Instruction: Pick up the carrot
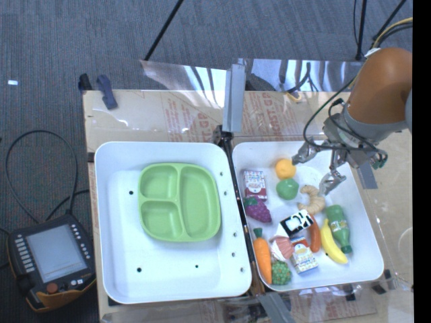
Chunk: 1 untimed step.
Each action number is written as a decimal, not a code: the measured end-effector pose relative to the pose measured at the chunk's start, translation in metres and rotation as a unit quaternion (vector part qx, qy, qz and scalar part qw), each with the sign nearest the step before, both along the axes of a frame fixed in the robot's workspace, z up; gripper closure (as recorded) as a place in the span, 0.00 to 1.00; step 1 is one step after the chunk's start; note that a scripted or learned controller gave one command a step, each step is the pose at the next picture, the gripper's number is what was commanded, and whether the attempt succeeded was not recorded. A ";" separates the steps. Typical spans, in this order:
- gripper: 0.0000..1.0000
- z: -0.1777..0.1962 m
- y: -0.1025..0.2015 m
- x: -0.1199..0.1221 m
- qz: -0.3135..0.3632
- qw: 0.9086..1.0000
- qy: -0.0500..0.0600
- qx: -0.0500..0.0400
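Pick step not yet begun. End effector [323,170] spread wide, holding nothing, poised over upper half of right shallow white plastic bin [372,241], near beige knobbly ginger-shaped toy [312,197]. Orange tapered plastic carrot with green top [262,256] lying lengthwise at bin's lower left edge — well apart from end effector.

Recommended: traverse toward lower left, align across carrot's narrow width, descend clear of bin wall and adjacent green broccoli toy [281,273].

Right bin also containing purple grape cluster [258,210], yellow banana [331,243], green bottle [339,226]. Left white bin [121,261] containing green three-compartment plate [179,201].
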<state>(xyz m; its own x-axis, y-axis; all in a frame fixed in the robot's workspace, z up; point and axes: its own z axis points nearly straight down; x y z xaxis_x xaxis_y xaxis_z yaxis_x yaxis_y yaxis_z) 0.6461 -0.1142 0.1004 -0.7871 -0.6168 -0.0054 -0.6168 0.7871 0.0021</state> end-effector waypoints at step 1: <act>0.00 0.043 -0.050 -0.001 -0.088 0.996 -0.004 -0.004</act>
